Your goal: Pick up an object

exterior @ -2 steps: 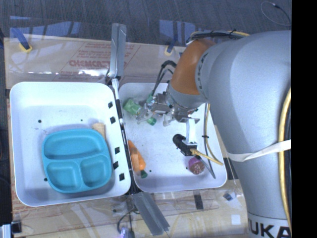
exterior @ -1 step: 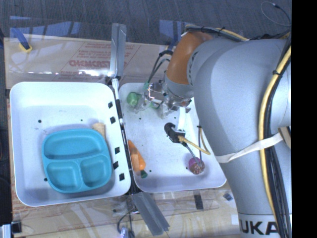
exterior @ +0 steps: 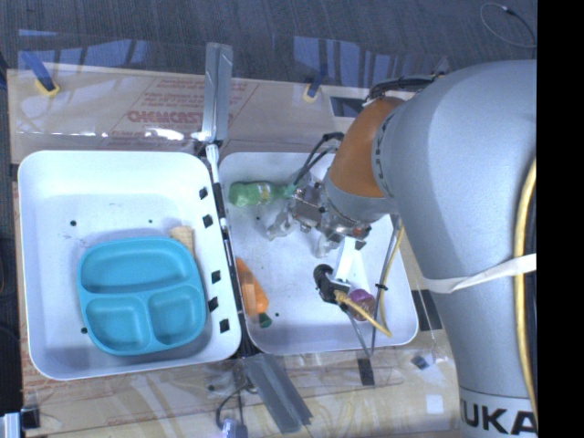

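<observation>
I see the green bottle (exterior: pixel 251 192) lying crosswise at the far end of the right bin (exterior: pixel 297 292), just beside my gripper (exterior: pixel 286 219) toward the view's left, though I cannot tell whether the gripper is spread or closed.

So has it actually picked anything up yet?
Nothing looks lifted yet: the green bottle and the orange carrot-like toy lie on the floor of the right bin, and the blue tray lies in the left bin. In hand: the arm reaches down into the right bin, close to the green bottle. Left: grasping something and raising it.
</observation>
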`<state>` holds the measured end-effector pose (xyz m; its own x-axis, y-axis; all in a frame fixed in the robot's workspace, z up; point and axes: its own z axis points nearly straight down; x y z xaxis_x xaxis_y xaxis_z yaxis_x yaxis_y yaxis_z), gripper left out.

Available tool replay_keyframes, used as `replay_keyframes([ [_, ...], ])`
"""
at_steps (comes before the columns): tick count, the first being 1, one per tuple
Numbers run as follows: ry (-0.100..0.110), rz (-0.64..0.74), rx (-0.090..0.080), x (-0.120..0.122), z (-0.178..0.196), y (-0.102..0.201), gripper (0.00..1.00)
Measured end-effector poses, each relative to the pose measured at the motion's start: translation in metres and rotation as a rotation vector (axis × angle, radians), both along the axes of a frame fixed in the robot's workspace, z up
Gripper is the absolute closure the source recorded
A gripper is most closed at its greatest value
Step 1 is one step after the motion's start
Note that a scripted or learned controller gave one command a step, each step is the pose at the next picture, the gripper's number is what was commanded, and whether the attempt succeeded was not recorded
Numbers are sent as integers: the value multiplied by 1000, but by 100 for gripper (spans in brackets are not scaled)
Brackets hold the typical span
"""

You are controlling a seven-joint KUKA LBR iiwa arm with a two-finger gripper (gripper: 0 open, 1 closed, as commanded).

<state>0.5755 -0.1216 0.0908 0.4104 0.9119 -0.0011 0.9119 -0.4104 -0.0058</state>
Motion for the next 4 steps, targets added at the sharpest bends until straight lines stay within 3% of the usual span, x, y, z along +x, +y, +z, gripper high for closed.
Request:
replay_keyframes([
  [1, -3, -250, -1, 45, 26, -4, 0],
  [2, 1, -278, 0, -61, -1, -3, 0],
  [3, -1, -326, -1, 20, 0, -11, 0],
  [4, -1, -651, -2, 55, 1, -15, 0],
])
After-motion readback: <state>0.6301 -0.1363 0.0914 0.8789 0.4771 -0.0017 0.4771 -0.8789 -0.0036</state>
